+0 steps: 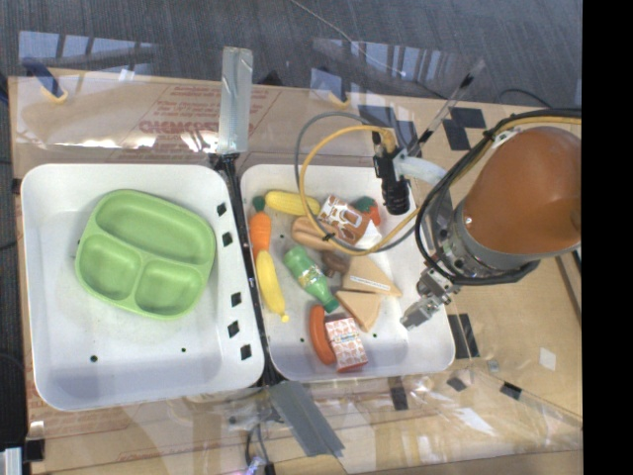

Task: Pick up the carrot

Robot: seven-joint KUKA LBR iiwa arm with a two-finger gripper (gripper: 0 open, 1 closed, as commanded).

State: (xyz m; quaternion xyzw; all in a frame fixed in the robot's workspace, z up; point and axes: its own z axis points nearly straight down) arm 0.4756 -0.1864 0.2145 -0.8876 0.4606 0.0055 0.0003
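Two white bins sit side by side on the bench. The left bin (59, 364) holds a green tray (145, 253) with three compartments, lying tilted toward the bin's upper part. The right bin (415, 349) holds a heap of toy food. The carrot (260, 234) lies at that bin's left edge, just beside the divider, its green top pointing up and away from the camera. Below it, almost in line, lies a corn cob (269, 283), and above and to the right a banana (292, 204). A green bottle (311, 277) lies slanted in the middle of the bin, with a hot dog (315, 236) above it and a small red and white carton (345, 221) beside that. Sandwich wedges (364, 297) lie to the right of the bottle, and a red can (336, 339) with a white label rests near the bin's lower wall. The arm (519, 196) reaches in from the right, its orange band large over the bin's right rim. The gripper (425, 305) hangs at the right edge of the right bin, well apart from the carrot, with nothing seen between its fingers; whether they stand wide or narrow I cannot tell. Yellow and grey cables (316, 142) loop above the bin.
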